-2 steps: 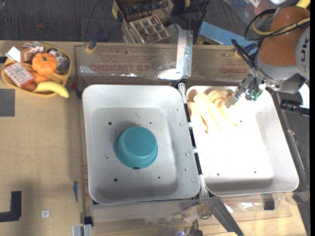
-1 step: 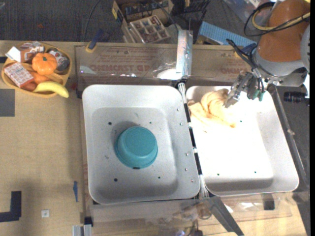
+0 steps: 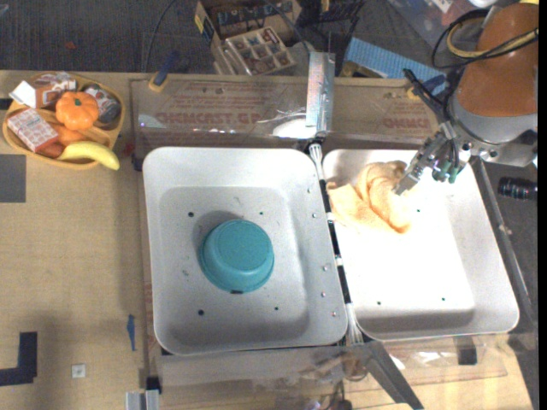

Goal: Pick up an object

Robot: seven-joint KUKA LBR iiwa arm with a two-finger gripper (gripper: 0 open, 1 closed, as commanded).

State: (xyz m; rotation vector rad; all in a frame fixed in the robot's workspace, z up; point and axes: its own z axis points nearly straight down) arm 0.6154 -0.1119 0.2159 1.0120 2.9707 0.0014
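A crumpled orange and pale yellow cloth (image 3: 369,202) lies in the upper left part of the right bin (image 3: 444,306). My gripper (image 3: 403,186) reaches in from the upper right, and its tip touches the cloth's bunched right side. An upside-down teal bowl (image 3: 238,254) rests in the middle of the left bin (image 3: 171,195), far from the gripper.
A basket of toy food (image 3: 60,122) with an orange pumpkin and a banana stands on the bench at the far left. A cardboard wall (image 3: 222,114) runs behind both bins. The arm's orange band (image 3: 508,54) hangs over the right bin's back right corner.
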